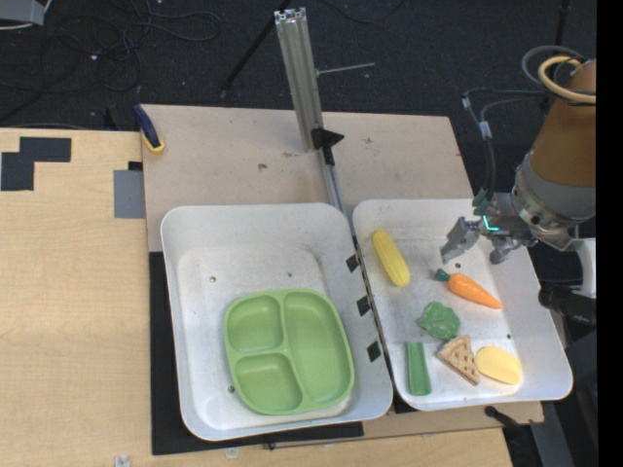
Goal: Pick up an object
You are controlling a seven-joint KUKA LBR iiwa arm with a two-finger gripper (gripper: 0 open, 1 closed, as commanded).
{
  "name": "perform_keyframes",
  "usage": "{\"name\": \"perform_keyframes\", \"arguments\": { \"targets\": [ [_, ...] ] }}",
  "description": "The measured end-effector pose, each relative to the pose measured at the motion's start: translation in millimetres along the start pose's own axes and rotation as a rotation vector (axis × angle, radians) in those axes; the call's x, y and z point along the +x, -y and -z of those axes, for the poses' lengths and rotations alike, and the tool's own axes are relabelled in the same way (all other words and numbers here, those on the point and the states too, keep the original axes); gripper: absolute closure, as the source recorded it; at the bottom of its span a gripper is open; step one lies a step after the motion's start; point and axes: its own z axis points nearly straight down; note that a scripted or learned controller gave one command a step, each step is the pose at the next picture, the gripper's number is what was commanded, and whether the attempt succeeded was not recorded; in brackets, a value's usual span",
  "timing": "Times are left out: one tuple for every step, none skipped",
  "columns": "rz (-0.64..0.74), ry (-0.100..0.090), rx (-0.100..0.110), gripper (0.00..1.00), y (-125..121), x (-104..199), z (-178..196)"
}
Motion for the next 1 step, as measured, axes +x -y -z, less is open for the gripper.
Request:
{"name": "perform_keyframes", "arguments": {
  "targets": [
    [0.000,0.000,-0.001,0.00,-0.2,0.0,0.3]
  ]
}}
